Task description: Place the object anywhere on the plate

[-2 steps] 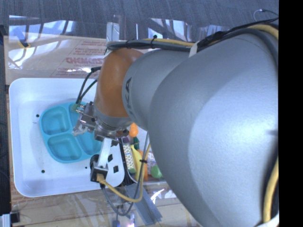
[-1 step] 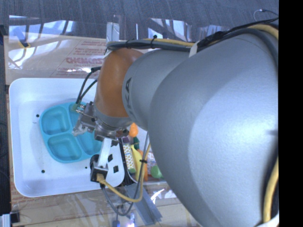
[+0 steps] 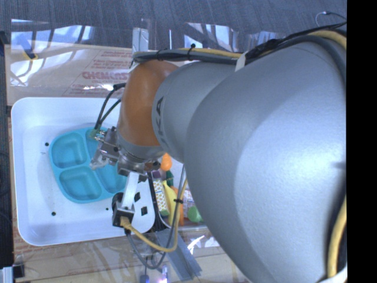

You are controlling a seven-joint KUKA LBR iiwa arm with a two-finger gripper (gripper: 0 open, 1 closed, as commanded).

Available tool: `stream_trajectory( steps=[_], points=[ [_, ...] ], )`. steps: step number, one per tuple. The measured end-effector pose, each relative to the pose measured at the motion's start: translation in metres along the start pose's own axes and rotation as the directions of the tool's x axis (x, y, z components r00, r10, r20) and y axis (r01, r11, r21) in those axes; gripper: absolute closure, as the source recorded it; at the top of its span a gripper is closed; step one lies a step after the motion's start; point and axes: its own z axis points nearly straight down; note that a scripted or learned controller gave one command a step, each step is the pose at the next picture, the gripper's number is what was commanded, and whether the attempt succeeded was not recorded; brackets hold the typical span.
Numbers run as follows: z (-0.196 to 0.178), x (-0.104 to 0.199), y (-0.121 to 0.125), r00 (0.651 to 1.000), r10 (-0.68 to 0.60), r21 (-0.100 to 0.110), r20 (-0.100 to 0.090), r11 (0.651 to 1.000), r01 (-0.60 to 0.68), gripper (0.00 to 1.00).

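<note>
Jaws: we are finding their state unreadable beneath the wrist, so we are not confirming any object held. The blue plate (image 3: 73, 170) is lying in the left bin (image 3: 26, 158), the gripper (image 3: 103, 152) is hovering at the plate's right rim, and an orange item (image 3: 167, 161) and a yellow item (image 3: 171, 194) are lying farther right.

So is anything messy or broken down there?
Nothing stands out. The blue plate lies flat in the left bin, with no spill or crack showing. The arm blocks much of the view. A few coloured bits, orange, yellow and green, peek out beneath it, too hidden to judge.
</note>
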Motion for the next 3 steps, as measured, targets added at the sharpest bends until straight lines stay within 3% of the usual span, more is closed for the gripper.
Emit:
stream_trajectory(
  steps=[1, 2, 3],
  points=[
    [0.036, 0.019, 0.014, 1.000, 0.026, 0.003, 0.002, 1.000, -0.026, 0.00],
    [-0.077, 0.019, 0.011, 0.931, 0.364, -0.001, -0.004, 0.931, -0.364, 0.00],
    [-0.077, 0.019, 0.011, 0.931, 0.364, 0.000, -0.003, 0.931, -0.364, 0.00]
  ],
)
